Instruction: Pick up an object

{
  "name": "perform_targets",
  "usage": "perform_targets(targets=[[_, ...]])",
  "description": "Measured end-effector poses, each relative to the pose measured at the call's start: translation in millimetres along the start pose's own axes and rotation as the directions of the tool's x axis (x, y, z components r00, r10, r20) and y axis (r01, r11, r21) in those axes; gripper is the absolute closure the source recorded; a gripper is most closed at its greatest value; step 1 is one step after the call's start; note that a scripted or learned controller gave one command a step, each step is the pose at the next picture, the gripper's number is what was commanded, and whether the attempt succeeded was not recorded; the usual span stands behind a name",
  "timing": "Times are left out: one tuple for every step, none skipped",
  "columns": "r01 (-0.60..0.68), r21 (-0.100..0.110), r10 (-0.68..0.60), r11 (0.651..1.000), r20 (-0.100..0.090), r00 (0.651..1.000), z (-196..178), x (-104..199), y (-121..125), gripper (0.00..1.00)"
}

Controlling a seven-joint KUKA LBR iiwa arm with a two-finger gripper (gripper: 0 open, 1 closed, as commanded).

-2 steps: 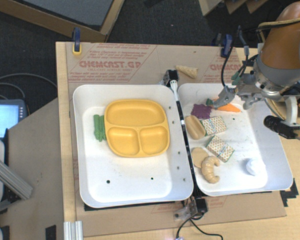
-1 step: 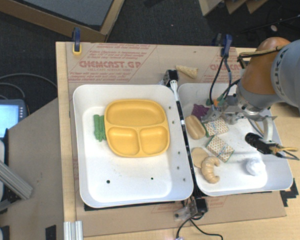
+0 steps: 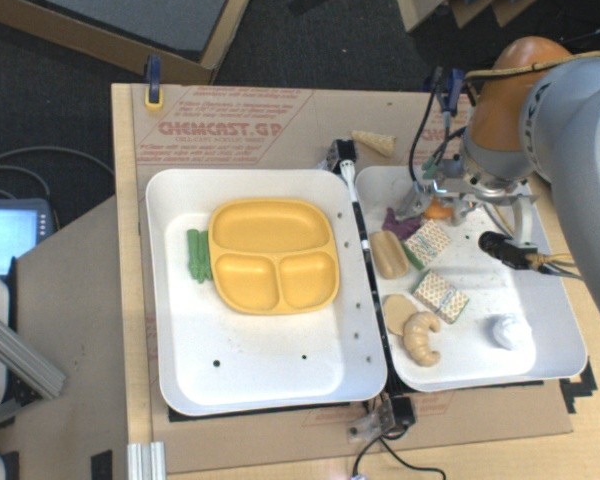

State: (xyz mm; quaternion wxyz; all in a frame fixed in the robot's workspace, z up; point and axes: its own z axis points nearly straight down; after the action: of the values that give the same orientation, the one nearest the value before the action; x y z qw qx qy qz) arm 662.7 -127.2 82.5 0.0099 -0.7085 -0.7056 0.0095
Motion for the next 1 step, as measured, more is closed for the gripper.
perform_targets(targets=[[-0.003,0.01,0.003,1.0,-0.004,1.0,-7.6,-0.3,-4.1,1.0]])
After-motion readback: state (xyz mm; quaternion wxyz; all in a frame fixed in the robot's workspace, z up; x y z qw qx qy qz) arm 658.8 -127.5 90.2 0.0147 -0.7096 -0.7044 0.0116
